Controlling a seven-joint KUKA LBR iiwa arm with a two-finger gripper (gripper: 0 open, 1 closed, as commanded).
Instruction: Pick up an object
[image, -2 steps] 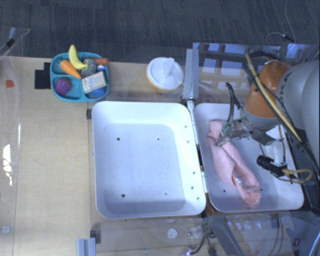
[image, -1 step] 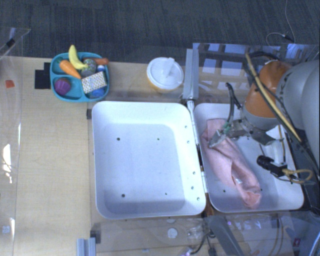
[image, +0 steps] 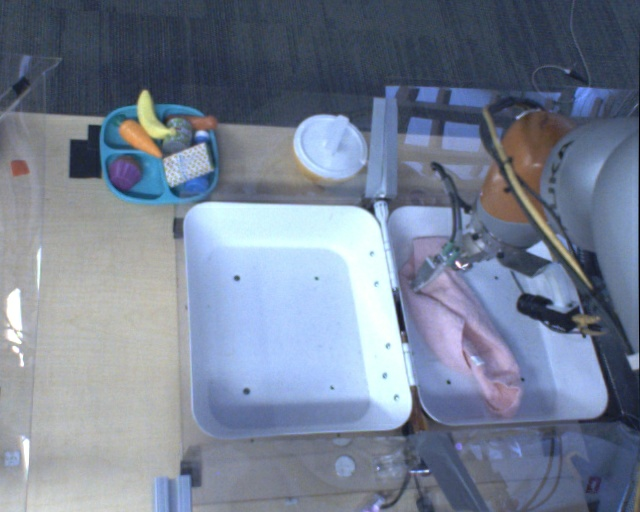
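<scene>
A pink cloth (image: 465, 330) lies crumpled along the left side of the right white bin (image: 570, 385), stretching from the upper left toward the lower middle. My gripper (image: 437, 268) reaches in from the right and sits at the cloth's upper end, right down against the fabric. Its fingers are small and partly hidden by the cloth and the wrist, so their state is unclear. The grey arm with its orange band (image: 520, 170) rises above the bin's back right corner.
The left white bin (image: 290, 320) sits beside the right one. At the back left stands a blue tray (image: 155, 155) with toy food, and a yellow-and-white lidded bowl (image: 330, 147) stands behind the bins. Cables run along the arm.
</scene>
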